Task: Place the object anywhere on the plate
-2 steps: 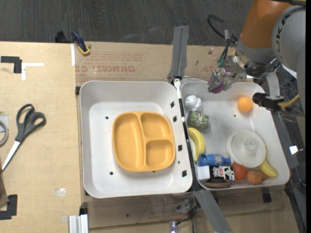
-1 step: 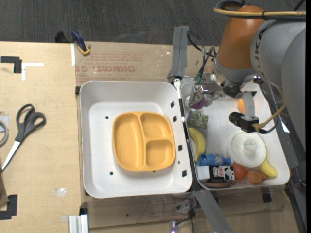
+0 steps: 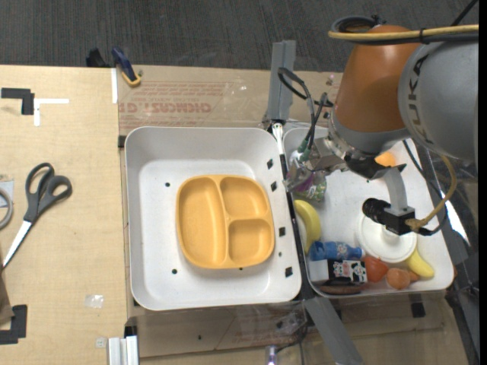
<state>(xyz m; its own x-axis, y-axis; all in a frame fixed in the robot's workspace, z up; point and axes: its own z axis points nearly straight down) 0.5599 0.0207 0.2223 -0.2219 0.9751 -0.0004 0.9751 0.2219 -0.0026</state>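
A yellow plate with three compartments lies in the left white bin, with nothing on it. My gripper reaches down into the near-left part of the right bin, close to the wall between the bins. Right under it lies a purple and green object, perhaps a bunch of grapes. I cannot make out whether the gripper is touching or holding it. The arm's orange band and grey wrist hide the back of the right bin.
The right bin also holds a yellow banana, a blue box, a black and white carton, orange pieces, a white cup and a second banana. Scissors lie on the bench at left.
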